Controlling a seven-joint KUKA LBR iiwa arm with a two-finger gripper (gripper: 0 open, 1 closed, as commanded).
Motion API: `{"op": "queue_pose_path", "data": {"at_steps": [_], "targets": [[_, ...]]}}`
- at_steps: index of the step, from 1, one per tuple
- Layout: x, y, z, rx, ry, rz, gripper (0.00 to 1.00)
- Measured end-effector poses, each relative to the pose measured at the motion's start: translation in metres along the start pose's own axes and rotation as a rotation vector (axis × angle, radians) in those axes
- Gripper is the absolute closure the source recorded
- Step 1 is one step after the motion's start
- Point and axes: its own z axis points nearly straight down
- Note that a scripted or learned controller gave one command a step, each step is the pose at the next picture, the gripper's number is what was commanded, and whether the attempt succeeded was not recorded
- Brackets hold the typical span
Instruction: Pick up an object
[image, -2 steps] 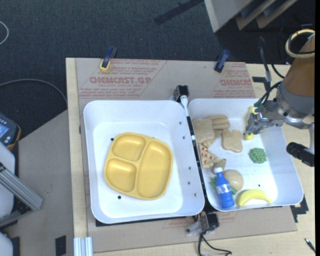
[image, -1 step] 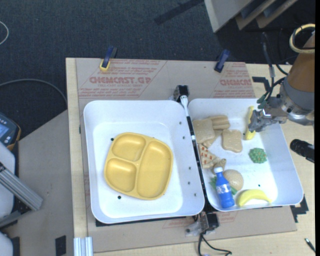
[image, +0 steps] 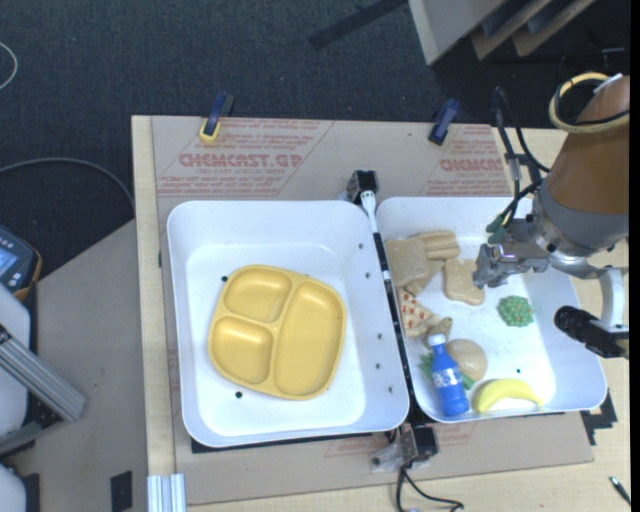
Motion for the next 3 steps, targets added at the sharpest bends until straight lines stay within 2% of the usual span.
{"op": "queue_pose_path", "data": {"at_steps": [1,2,3], "targets": [[0.056,-0.020,-0.010,-0.001,0.001,-0.003,1.00],[0.061,-0.015,-0.006,-0.003,-0.002,0.002,1.00],[0.049,-0.009,-0.010,-0.006,-0.003,0.004,1.00]]}}
